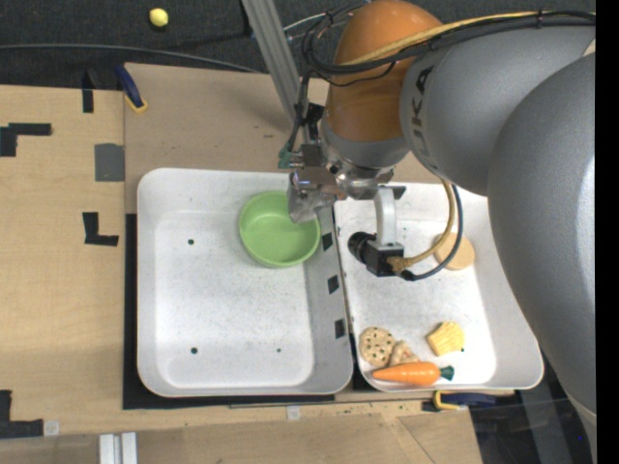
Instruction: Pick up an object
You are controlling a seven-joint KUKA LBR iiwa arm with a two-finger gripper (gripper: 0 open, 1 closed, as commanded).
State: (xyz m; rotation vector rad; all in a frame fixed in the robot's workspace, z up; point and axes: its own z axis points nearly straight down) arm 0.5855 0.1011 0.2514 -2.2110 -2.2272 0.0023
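Note:
A green bowl lies in the left bin, close to its right wall. My gripper hangs over the bowl's right rim, with the orange-banded wrist just above it. The fingers reach down at the rim, and their tips are too dark and small to read. In the right bin lie a round cookie, a yellow cheese wedge and an orange carrot, all near the front edge.
The big grey arm covers the upper right of the view and part of the right bin. A tan disc peeks out beside a black cable fitting. A small yellow ball lies on the dark floor at the far left.

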